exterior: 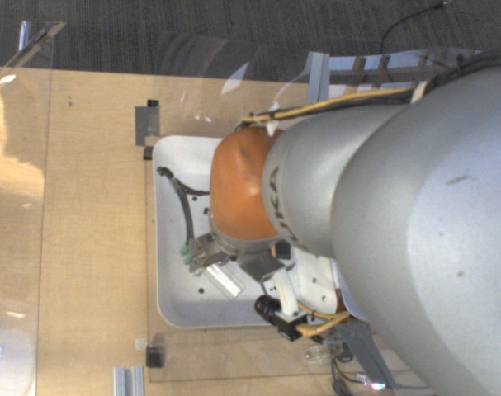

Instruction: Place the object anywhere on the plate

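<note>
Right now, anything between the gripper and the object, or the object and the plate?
Cannot tell. The arm covers most of the white bin, and the gripper hangs low inside it. No object or plate can be made out on the bare bin floor.

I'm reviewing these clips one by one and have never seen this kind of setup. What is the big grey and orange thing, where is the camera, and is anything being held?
The big grey shape is a robot arm, seen very close because the single camera sits above the bench and looks down at a slant; the arm reaches in from the right. The orange band sits just above its wrist. Under it is a shallow white bin resting on a light wooden bench. The metal part below the orange band is the gripper, low inside the bin. A black cable curves along beside it. The arm hides most of the bin, so I cannot tell whether the gripper holds anything, and I cannot make out a plate or the object here.
</note>
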Controlling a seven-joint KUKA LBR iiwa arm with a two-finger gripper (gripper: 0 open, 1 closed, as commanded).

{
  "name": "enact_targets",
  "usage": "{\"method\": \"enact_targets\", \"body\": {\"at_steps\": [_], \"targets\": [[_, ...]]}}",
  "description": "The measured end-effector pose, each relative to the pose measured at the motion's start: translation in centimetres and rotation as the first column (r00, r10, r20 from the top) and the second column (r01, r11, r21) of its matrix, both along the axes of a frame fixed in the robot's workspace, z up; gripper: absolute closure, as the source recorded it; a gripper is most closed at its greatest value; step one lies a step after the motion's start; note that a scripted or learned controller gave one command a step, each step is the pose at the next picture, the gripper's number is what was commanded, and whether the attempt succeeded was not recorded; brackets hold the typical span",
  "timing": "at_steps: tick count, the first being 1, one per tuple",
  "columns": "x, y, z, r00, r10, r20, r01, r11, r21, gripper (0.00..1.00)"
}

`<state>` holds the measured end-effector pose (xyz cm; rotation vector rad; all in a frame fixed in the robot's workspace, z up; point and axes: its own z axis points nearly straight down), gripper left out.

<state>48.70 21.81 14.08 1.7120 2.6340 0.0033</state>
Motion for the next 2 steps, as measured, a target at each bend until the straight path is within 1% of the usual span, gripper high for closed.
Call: {"method": "enact_targets", "body": {"at_steps": [1,2], "targets": [[10.3,0.6,8.3,0.999,-0.043,0.005,0.043,0.999,0.001,1.0],[18.2,0.4,17.0,0.985,-0.172,0.006,0.172,0.985,0.001,1.0]]}}
